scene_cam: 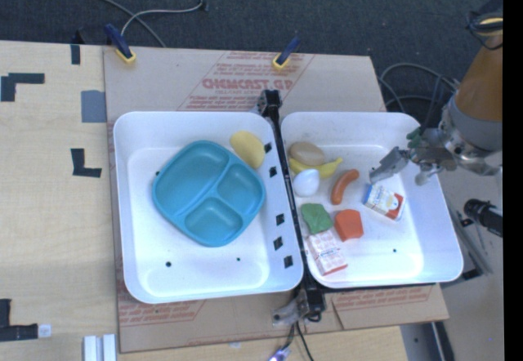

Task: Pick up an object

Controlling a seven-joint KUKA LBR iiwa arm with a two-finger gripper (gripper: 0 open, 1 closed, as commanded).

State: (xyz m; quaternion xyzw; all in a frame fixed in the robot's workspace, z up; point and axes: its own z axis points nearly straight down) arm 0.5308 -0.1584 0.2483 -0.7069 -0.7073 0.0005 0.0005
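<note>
Pincer hangs over the right bin, near its far right side, fingers spread apart with nothing between them. One finger reaches out left toward the bin's middle, the other sits back toward the wrist.

Nearest candidate: small carton, white with blue and red print. It lies flat on the bin floor just below the open fingers, slightly toward the near rim. Whether a fingertip touches it, cannot tell.

Handling, as a guess: light, thin card walls, will dent if squeezed hard. Printed faces likely slick. Best taken across its short width, fingers on the two long flat sides, near the middle so it does not swivel.

Other items, all left of the pincer:
- sausage, near, rounded, may roll out of a pinch
- red block, left and nearer the front rim
- green piece, beyond that
- egg and banana, by the divider
- flat packet, front left, hard to get under

Carton looks the easiest pick: closest, and clear of neighbours.
</note>
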